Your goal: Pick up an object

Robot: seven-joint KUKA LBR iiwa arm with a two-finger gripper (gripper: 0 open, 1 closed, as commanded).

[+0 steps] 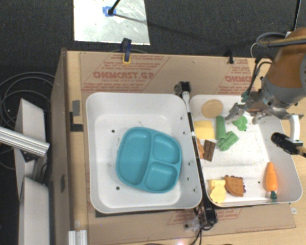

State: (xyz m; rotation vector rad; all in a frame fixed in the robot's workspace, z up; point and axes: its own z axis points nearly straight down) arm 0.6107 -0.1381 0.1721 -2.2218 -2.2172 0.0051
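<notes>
My gripper (pixel 245 115) hangs over the back of the right bin (pixel 288 193), fingers spread open. A small green leafy piece (pixel 240 123) lies just below and between the fingertips; nothing is clamped. To its left lie a green pickle stick (pixel 221 128) and another green piece (pixel 228 141). Also in this bin are a tan round cookie (pixel 212 107), a yellow cheese slice (pixel 204 130), a brown chocolate piece (pixel 209 150), a brown waffle (pixel 235 186) beside a yellow wedge (pixel 217 191), and an orange carrot (pixel 271 176).
The left bin (pixel 99 116) holds a blue divided plate (pixel 149 158). A dark ridge (pixel 193 142) separates the two bins. The arm comes in from the right above the right bin's back corner.
</notes>
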